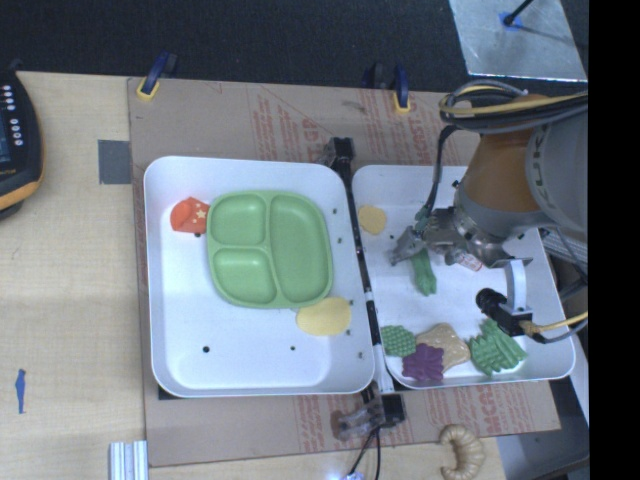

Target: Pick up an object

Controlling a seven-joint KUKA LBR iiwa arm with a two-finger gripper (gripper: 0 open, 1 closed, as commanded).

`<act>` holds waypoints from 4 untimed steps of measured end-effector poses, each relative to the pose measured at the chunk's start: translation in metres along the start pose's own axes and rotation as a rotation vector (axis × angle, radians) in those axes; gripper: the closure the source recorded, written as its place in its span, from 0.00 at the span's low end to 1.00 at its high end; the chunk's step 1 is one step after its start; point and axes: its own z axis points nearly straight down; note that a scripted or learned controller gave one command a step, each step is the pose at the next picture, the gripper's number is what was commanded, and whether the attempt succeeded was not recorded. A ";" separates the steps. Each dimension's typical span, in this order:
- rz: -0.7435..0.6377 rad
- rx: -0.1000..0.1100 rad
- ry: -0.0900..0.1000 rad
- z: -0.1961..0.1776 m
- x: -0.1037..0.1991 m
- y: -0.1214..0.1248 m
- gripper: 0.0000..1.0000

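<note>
Now, pincer (418, 251): low in the right bin (540, 368), at the top of the long green toy (425, 273), maybe to grab it.
Grip: cannot tell.
Other toys: near the green toy, along the bin's front edge.

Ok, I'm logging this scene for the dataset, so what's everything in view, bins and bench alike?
bins: 2, white, side by side on the bench
divided plate: 1, green, left bin
small red piece: 1, red with a yellow star, left of the plate
yellow pieces: 2, one below the plate, one in right bin's top left
long green piece: 1, right bin, under the gripper
cluster: green, purple, tan pieces, right bin's lower part
clamps: 2, blue and yellow, top of board
curled tan piece: 1, below right bin
arm: 1, grey and orange
gripper: 1, above long green piece
</note>
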 end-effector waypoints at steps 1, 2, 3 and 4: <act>-0.001 0.001 -0.001 -0.011 -0.001 0.000 1.00; -0.002 0.001 -0.002 -0.010 -0.001 0.000 0.00; 0.002 0.014 0.009 0.017 -0.012 -0.008 0.00; 0.002 0.013 0.009 0.005 -0.013 -0.007 1.00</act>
